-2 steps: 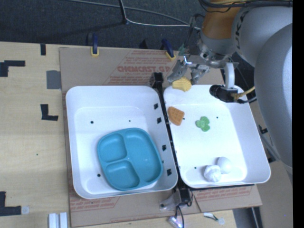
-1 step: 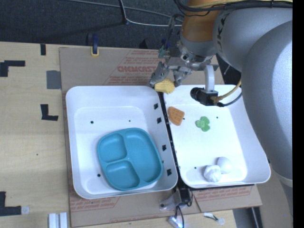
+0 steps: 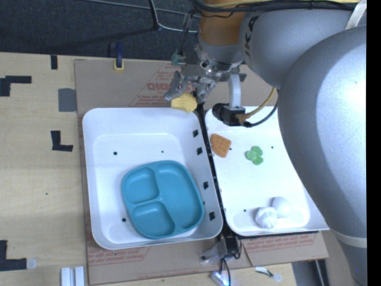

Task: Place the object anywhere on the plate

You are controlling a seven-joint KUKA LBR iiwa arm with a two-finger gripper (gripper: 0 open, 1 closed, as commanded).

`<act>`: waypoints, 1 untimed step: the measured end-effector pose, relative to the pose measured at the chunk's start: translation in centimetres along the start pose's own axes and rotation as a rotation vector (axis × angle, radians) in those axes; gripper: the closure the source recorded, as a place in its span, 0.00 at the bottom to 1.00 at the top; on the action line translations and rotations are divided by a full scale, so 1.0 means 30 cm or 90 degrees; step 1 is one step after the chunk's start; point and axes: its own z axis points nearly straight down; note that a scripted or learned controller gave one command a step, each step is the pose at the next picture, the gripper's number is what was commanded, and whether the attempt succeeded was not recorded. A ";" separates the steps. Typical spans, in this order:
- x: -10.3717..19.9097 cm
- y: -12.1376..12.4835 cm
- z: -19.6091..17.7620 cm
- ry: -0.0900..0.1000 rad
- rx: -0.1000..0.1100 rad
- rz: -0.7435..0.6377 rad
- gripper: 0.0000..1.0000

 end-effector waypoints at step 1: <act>-0.067 -0.059 -0.038 -0.001 0.000 0.003 1.00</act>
